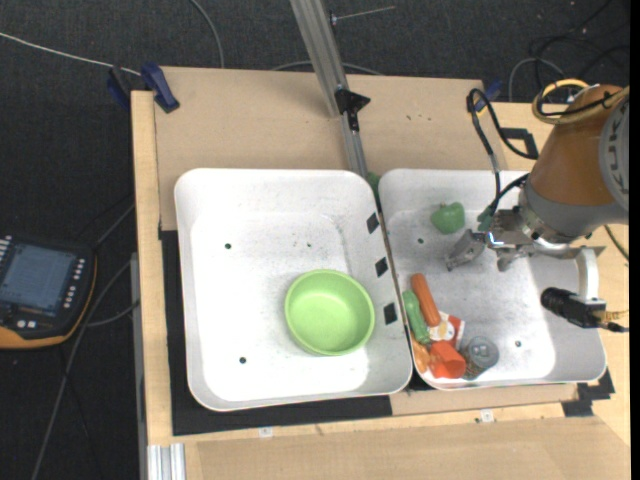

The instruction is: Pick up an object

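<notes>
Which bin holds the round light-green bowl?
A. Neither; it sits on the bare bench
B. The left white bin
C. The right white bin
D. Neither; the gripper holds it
B: the round light-green bowl rests on the floor of the left white bin, near its front right corner, well apart from the gripper over the right white bin.

No text, label, brand, number or sign can be read anywhere. The handheld control pad [40, 288] lying left of the counter [260, 118] has a lit screen, but whatever it displays is too small and blurred to make out.
</notes>
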Controlling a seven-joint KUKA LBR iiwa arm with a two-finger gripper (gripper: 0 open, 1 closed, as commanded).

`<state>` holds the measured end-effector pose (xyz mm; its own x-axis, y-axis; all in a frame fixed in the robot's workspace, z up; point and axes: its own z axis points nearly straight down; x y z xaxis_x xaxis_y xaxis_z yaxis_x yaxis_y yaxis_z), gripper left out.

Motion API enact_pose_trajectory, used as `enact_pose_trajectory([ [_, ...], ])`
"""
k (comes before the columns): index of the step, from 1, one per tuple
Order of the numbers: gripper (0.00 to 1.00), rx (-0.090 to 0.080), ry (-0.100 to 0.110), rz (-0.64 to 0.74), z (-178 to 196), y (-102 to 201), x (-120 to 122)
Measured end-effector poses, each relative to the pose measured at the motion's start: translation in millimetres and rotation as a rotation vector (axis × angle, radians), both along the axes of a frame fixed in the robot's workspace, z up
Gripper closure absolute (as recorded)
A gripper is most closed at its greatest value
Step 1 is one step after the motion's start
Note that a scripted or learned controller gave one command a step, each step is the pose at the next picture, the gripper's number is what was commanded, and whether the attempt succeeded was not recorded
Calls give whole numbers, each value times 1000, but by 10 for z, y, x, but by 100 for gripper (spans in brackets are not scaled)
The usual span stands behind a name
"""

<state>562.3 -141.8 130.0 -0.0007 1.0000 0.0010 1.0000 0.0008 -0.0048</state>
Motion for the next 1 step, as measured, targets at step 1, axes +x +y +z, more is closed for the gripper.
enact_pose_trajectory([
  [1,0,0,-2,0,-362,4,-8],
])
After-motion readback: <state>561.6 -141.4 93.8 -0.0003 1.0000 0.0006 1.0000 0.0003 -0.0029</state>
